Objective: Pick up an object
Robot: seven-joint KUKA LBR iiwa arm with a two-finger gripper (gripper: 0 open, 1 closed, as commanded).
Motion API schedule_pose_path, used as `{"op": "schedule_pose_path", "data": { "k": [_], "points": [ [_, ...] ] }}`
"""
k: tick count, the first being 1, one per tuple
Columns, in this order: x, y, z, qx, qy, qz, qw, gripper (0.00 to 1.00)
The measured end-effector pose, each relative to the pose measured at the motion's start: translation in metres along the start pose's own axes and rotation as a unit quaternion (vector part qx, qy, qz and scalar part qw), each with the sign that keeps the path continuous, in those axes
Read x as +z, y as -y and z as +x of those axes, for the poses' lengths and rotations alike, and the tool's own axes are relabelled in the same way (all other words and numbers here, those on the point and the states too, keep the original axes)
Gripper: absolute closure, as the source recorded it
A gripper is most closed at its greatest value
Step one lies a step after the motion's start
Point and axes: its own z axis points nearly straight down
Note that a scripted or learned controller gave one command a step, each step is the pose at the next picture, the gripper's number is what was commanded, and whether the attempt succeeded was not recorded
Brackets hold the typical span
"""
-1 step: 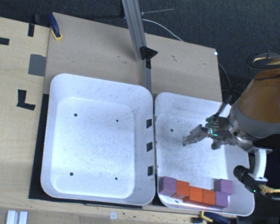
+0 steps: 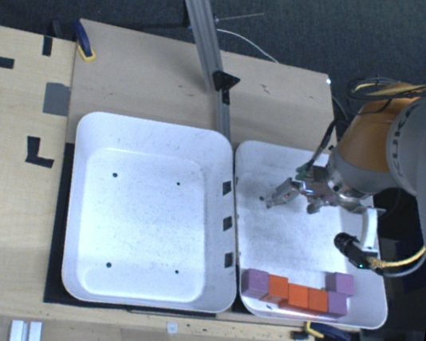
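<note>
Along the near wall of the right bin (image 2: 277,176) lies a row of blocks: a purple block (image 2: 257,281), two orange blocks (image 2: 277,288) (image 2: 310,298) and a purple L-shaped piece (image 2: 338,292) at the right end. My gripper (image 2: 295,202) hangs over the far middle of that bin, well apart from the blocks. Its fingers (image 2: 280,195) are spread open with nothing between them. The grey arm with its orange band (image 2: 368,139) reaches in from the right.
The left bin (image 2: 81,184) stands beside the right one, their rims touching. A slanted metal pole (image 2: 207,35) rises from behind the bins. A black cable and yellow fitting (image 2: 360,257) hang off the wrist over the right bin's right side.
</note>
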Motion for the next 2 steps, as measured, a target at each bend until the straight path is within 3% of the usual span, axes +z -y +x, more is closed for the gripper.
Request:
{"op": "schedule_pose_path", "data": {
  "k": [1, 2],
  "points": [
    [-0.135, -0.013, 0.045, -0.002, -0.001, -0.006, 1.0000, 0.00],
    [-0.155, -0.025, 0.076, -0.001, -0.001, -0.003, 1.0000, 0.00]
  ]
}}
